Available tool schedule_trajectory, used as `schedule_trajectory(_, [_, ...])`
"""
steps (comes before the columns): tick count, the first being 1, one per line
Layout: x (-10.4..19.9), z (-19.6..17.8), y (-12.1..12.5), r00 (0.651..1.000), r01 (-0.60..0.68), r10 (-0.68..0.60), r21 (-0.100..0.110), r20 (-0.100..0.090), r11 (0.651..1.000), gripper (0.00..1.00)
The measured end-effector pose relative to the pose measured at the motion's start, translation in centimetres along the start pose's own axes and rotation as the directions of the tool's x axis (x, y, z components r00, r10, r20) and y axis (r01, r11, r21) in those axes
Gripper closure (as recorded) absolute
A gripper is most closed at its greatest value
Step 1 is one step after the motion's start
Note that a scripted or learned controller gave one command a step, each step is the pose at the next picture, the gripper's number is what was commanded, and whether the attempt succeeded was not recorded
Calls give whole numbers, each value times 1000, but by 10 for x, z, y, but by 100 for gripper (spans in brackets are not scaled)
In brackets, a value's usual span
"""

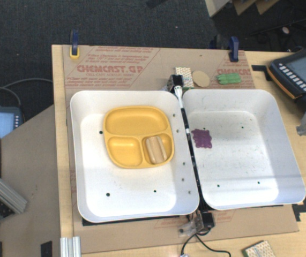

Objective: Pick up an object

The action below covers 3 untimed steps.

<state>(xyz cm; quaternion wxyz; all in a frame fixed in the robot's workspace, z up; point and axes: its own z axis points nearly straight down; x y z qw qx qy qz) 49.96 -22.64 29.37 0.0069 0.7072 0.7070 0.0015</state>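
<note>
Worktop (142,68) carries two white bins; the left bin (88,186) holds a yellow divided tray (131,127) with a tan block (154,149) in its lower right compartment, long axis running near to far. Jaws' state: cannot tell.

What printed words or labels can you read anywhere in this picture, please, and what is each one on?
"CHEMCAST GP": large red print on the brown board behind the left bin.
Smaller red lines above and below it: too blurred to read.
Red print on the board behind the right bin: partly hidden, unreadable.
</note>
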Motion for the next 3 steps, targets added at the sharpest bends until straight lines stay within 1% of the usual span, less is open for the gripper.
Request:
schedule_trajectory(1, [5,124,-25,1000,-2,2,24,-13,1000,100])
schedule_trajectory(2, [57,86,-20,1000,6,-6,8,-8,1000,100])
schedule_trajectory(3, [-1,9,29,1000,0,0,-2,1,1000,100])
